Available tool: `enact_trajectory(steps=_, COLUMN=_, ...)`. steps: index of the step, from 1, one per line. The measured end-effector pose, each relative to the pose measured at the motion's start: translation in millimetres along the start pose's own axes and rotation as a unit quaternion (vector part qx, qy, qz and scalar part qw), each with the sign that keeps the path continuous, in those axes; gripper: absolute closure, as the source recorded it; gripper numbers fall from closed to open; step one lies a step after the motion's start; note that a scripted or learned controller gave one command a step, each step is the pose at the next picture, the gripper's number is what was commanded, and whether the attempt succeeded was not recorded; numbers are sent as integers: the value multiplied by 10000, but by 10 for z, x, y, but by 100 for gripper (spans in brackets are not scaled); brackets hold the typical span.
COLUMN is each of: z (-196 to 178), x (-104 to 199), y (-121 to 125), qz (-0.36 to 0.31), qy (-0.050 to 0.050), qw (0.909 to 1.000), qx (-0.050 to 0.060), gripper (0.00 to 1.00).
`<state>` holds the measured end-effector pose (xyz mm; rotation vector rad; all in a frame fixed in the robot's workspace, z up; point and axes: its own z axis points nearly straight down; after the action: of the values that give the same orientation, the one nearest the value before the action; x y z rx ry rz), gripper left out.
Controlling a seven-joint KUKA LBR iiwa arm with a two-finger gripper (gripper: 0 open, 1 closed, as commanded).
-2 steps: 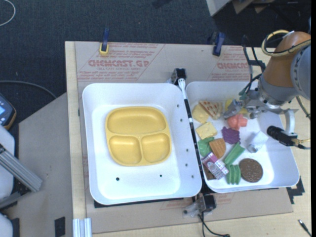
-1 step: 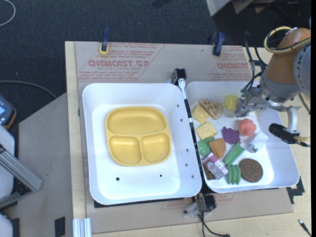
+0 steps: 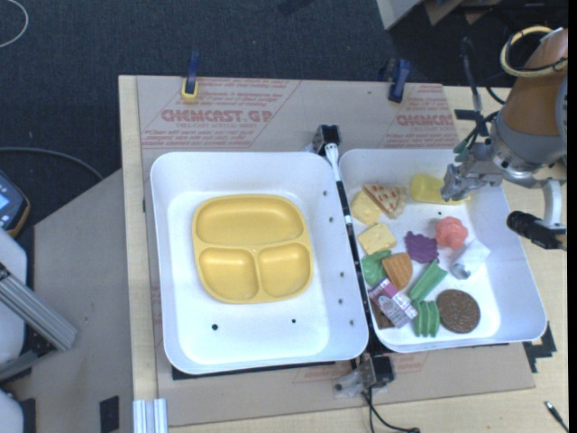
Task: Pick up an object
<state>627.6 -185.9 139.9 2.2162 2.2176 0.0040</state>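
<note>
Status: pick not yet completed, as far as the view shows. The hand (image 3: 455,186) is low over the far end of the right bin (image 3: 518,309), right at a yellow piece (image 3: 425,187) lying near the bin's back wall. Whether it is touching that piece, and whether it is spread or closed, I cannot tell; the wrist hides the tips from this angle. Nothing is visibly lifted clear of the bin.

Contents of the right bin, all resting on its floor: a toast-like slice (image 3: 385,197), two pale yellow cheese-like blocks (image 3: 376,238), a purple piece (image 3: 420,245), a red-pink piece (image 3: 452,233), an orange piece (image 3: 397,270), green pods (image 3: 427,280) and a brown round cookie (image 3: 458,310).

The left bin (image 3: 171,242) holds a yellow divided tray (image 3: 251,246), well apart from the arm.

Judgement: approach done, probable target the yellow piece. Remaining: close, lift, confirm hold.
</note>
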Motion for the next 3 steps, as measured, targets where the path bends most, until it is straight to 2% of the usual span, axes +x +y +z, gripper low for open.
enact_trajectory(steps=1, z=-626, x=-53, y=65, qz=-2, qy=-4, qw=10000, qx=-11, gripper=100)
enact_trajectory(steps=2, z=-874, x=-57, y=79, qz=-3, qy=0, qw=10000, qx=-2, gripper=100)
enact_trajectory(steps=3, z=-969, x=476, y=179, qz=-24, qy=10, qw=10000, qx=4, gripper=100)
